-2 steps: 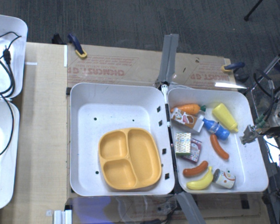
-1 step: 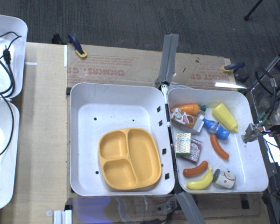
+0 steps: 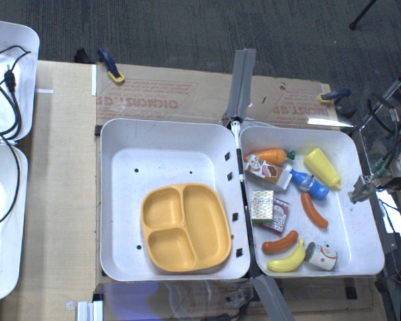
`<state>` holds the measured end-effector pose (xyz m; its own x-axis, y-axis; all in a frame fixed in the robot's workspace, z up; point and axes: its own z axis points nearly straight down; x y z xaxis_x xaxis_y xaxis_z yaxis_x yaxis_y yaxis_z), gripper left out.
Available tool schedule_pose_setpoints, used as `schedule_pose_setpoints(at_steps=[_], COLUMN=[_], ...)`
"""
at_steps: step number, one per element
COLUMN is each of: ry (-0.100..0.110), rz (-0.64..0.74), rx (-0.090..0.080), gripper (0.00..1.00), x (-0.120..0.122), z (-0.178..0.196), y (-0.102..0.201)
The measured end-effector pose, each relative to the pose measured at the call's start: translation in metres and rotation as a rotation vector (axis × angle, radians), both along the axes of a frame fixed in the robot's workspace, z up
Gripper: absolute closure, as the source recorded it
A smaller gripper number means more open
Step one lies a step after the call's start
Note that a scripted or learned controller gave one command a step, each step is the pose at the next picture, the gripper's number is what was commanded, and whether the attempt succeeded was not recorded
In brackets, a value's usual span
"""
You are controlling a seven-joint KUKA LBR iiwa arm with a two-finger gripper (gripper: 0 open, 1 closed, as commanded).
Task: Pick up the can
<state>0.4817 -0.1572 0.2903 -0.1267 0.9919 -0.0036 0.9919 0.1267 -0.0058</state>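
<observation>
In the left bin (image 3: 119, 186) a yellow divided plate (image 3: 183, 227) is seen. It is left out of the task. In the right bin (image 3: 362, 255), among toy foods, the can (image 3: 321, 257) is found lying on its side in the front right corner, just beside a banana (image 3: 286, 259). The approach step is judged to be in hand — nothing is grasped. The gripper (image 3: 360, 190) is seen at the bin's right wall, near the can but farther back; its state cannot be told. A move forward and a descent are called for.
</observation>
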Motion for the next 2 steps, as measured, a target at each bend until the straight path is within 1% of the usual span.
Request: schedule_pose_setpoints(at_steps=[1,2], ry=[0.000,-0.002], rz=[0.000,-0.101], rx=[0.000,0.005], gripper=[0.00,0.00], x=[0.000,-0.001], z=[0.000,-0.194], y=[0.000,0.011])
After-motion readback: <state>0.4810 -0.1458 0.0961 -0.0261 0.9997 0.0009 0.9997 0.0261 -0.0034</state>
